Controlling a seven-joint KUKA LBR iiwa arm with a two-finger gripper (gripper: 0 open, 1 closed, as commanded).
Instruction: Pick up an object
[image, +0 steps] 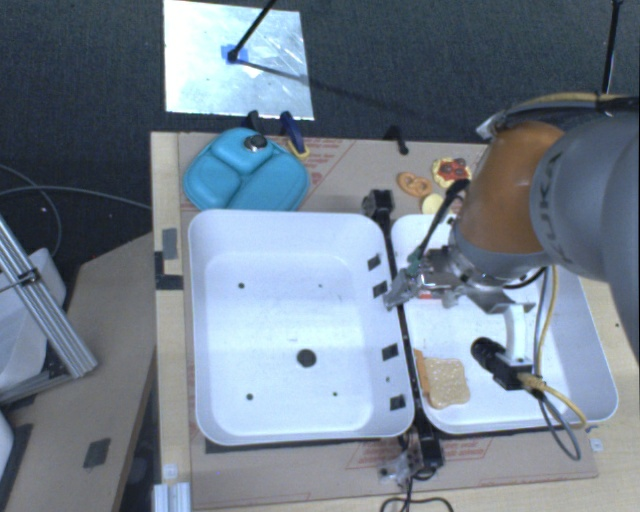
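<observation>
the toast slice (444, 381) is lying in the right bin (600, 375), just below the gripper (425, 285); whether that gripper is open or closed, i cannot tell.

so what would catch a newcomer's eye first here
The big grey arm with its orange band, reaching in from the right and hanging over the right bin. Below it, a slice of toast lies near that bin's front left corner. Behind the left bin, a blue tray sits on the bench.
</observation>
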